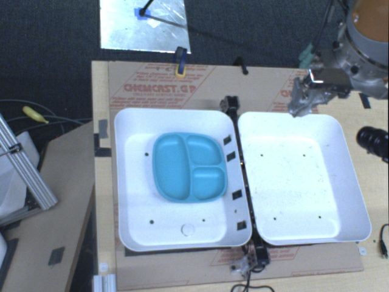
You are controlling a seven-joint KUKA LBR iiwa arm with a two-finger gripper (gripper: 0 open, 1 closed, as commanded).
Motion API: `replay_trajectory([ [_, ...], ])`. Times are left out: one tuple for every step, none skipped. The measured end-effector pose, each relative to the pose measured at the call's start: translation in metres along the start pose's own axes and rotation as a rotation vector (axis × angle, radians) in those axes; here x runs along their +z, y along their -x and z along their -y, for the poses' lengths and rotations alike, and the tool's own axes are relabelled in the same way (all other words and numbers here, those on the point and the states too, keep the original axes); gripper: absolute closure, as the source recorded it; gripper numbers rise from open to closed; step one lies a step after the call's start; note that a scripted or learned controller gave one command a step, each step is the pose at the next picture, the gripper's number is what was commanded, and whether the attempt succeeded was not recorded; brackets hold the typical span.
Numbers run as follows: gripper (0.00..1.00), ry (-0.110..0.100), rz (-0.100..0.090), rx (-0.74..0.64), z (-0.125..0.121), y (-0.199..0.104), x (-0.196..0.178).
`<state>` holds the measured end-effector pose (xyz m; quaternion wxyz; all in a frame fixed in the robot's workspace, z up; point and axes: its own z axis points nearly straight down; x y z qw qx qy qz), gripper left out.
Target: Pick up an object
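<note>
A light blue divided plate with three compartments lies flat in the middle of the left bin. My gripper hangs above the far edge of the right bin, well to the right of and beyond the plate. It sits high over the bin's rim, and nothing shows between its fingers. The angle hides whether they stand apart.
A small pale round disc lies near the left bin's front wall. A black divider with clips runs between the two bins. A shiny metal sheet lies on the floor beyond the bench. An aluminium rail stands at the left.
</note>
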<state>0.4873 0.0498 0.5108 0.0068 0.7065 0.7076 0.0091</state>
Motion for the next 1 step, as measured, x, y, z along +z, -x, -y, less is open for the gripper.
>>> replay_trajectory([
  [1.00, -0.023, 0.000, -0.013, 0.0023, -0.1108, 0.0280],
])
